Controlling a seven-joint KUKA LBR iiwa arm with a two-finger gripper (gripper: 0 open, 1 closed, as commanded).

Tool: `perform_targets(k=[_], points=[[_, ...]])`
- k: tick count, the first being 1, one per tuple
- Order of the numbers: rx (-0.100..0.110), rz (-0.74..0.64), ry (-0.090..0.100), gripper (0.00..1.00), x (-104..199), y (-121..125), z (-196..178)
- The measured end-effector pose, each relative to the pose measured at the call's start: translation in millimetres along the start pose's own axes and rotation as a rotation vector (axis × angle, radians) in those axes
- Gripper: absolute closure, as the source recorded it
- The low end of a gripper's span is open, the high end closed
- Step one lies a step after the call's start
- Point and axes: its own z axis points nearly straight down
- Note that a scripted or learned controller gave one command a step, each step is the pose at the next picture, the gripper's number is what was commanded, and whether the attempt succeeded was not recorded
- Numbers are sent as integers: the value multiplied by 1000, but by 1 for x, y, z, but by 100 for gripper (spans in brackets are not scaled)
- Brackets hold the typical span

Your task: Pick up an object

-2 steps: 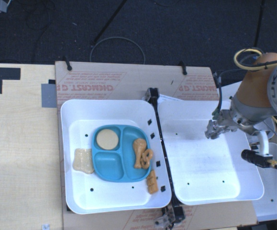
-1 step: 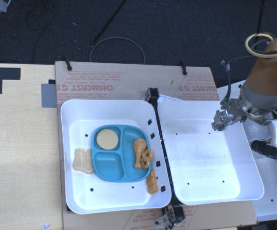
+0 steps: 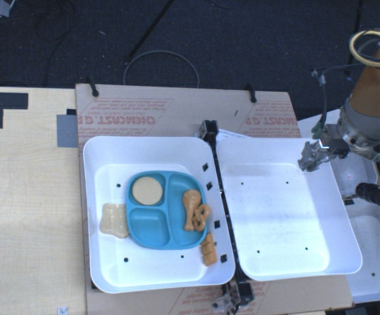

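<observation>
Bench (image 3: 25,209): light wood surface, carrying a cardboard sheet (image 3: 176,113) on which the two bins sit, presumably to keep them level and fixed against each other.

Right bin (image 3: 288,218): white, shallow, nothing in it that I can make out; likely the drop side.

Left bin (image 3: 111,153): white, holds all candidate objects, so any pick has to happen here.

Arm (image 3: 367,104): grey with orange band, parked at the right edge of view, over the upper right corner of the right bin and well apart from the left bin. Reads as a retracted pose; approach not begun.

Blue tray (image 3: 160,231): three compartments, lies flat in the middle of the left bin.

Hand (image 3: 313,155): above the right bin's rim, nothing seen in it. Too small and blurred; cannot tell whether it is spread or closed.

Round tan disc (image 3: 147,190): in the tray's upper left compartment.

Tan knobbly toy (image 3: 195,210): in the tray's right compartment, partly against the wall.

Pale bread-like piece (image 3: 114,220): on the bin floor, touching the tray's left edge.

Small brown piece (image 3: 209,249): bin floor, just beside the tray's lower right corner; close to the bin wall, so awkward for a grasp.
</observation>
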Motion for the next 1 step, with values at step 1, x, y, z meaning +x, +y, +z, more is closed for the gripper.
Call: perform_targets(k=[1], points=[[4, -2, 2, 100, 57, 12, 11]])
